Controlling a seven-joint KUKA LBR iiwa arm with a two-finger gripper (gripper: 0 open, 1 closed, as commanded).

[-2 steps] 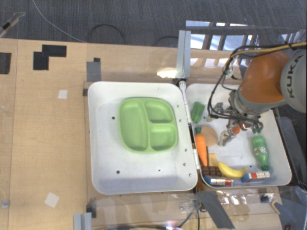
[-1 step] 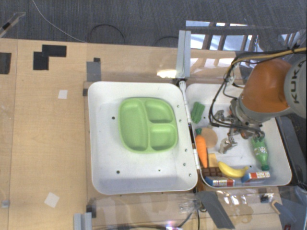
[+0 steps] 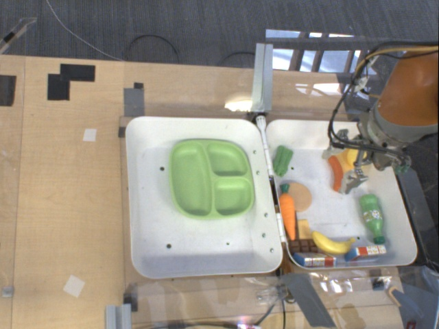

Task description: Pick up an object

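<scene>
The left bin (image 3: 147, 252) holds a green divided plate (image 3: 210, 177), lying flat toward its far half, with three compartments facing up.

Across the dividing rim, the right bin (image 3: 409, 252) is crowded. A green pepper-like piece (image 3: 282, 160) lies near its far left corner. Nearer along the left wall, a carrot (image 3: 288, 214) lies lengthwise, with a tan round cookie-like disc (image 3: 299, 197) just beside its far end. Near the front wall, a banana (image 3: 333, 242) curves across, and a few small flat packets (image 3: 312, 259) sit along the front edge, too small to make out.

Further right, an orange-red chili-shaped piece (image 3: 336, 172) lies beside a yellow object (image 3: 351, 158), partly hidden by the arm. The gripper (image 3: 356, 181) hangs just right of the chili, over the bin floor; whether its claw is wide or narrow cannot be told, and nothing shows between its fingers. A green bottle (image 3: 372, 216) lies near the right wall, closer to the front.
</scene>
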